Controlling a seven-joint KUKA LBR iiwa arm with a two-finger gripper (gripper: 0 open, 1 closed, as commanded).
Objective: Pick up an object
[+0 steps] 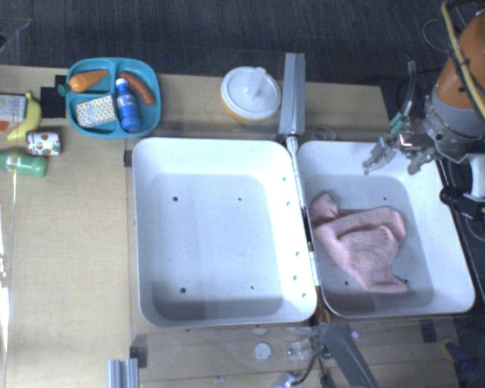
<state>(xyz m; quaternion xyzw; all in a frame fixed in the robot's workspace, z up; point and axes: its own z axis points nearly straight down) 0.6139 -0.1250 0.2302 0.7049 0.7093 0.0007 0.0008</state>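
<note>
Soft, even overhead light, slightly hazy focus; glare streaks the bench (65, 241) at left, faint shadows inside both bins.

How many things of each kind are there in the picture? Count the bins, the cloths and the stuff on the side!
White bins: 2
Pink cloth: 1
Blue divided tray: 1
Lidded cup: 1
Banana: 1
Small can: 1
Green bottle: 1
Total: 8

Two bins sitting side by side on the counter (73, 241), cloth (362, 245) lying in the right bin (444, 285), left bin (218, 233) beside it, tool (398, 158) hanging over the right bin's far edge, lidded cup (250, 94) standing behind the bins, divided tray (113, 97) lying at the far left.
</note>
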